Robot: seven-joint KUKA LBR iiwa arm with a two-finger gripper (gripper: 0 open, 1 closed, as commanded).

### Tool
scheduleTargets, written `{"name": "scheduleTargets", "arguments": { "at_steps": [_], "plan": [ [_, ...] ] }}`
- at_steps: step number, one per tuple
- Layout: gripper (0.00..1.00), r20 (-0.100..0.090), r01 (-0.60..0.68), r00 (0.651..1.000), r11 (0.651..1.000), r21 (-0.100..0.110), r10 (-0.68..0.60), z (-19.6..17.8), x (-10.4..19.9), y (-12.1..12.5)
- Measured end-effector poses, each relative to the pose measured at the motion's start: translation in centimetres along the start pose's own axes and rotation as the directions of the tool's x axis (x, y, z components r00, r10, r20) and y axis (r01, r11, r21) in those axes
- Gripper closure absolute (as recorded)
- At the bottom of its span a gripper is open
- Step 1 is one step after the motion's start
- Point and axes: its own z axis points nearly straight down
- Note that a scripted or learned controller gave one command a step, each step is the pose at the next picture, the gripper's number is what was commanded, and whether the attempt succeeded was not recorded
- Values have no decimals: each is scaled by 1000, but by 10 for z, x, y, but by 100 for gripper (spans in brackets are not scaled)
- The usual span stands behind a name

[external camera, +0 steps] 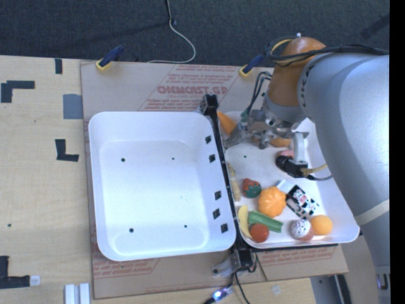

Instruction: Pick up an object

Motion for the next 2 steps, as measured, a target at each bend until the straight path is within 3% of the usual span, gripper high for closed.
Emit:
{"name": "scheduleTargets", "arguments": {
  "at_steps": [2],
  "plan": [
    [0,0,0,1000,1000,0,0,0,0,0]
  ]
}}
